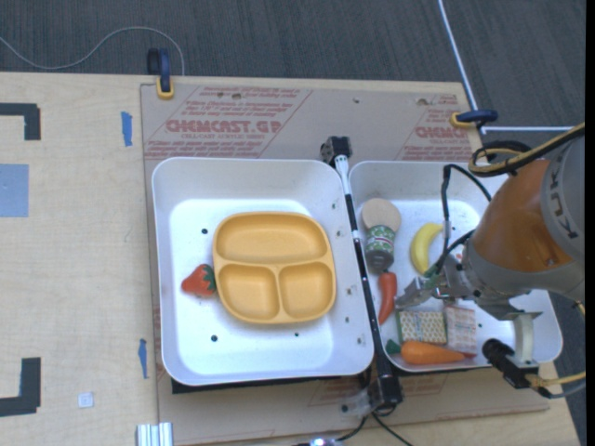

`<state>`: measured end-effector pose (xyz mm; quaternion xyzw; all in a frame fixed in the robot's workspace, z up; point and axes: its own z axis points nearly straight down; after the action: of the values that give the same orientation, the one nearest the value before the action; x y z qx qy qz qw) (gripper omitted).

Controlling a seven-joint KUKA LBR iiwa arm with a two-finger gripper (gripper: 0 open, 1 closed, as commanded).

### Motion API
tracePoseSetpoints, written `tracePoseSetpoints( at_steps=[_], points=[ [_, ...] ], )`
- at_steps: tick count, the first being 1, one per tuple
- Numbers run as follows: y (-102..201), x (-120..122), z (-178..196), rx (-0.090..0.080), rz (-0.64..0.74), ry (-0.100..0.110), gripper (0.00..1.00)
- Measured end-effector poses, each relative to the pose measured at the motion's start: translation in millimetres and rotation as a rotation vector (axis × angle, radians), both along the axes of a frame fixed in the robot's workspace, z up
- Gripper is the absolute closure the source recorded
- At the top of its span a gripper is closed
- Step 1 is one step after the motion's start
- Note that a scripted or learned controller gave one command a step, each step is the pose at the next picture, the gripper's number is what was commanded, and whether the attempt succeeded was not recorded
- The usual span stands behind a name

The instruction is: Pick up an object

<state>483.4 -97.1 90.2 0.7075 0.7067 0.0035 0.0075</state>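
Hovering low in the right bin [548,337], lower right of frame, gripper [420,295] sits over a cracker box [423,324] beside a red chili [387,295]. Can't tell if the fingers are open or closed. Best bet looks like the chili: long axis near vertical in frame, tip toward the bottom. Close across its narrow width, mid-body, clear of the bin wall. Carrot [430,352] lies horizontal below.
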Motion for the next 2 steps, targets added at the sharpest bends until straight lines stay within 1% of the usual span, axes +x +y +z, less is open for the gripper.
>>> tracePoseSetpoints(
  at_steps=[1, 2],
  points=[
    [1.5, 0.0, -0.2, -0.004, -0.002, -0.001, 0.0],
    [0.4, 0.0, 0.0, -0.001, 0.0, 0.0, 0.0]
  ],
)
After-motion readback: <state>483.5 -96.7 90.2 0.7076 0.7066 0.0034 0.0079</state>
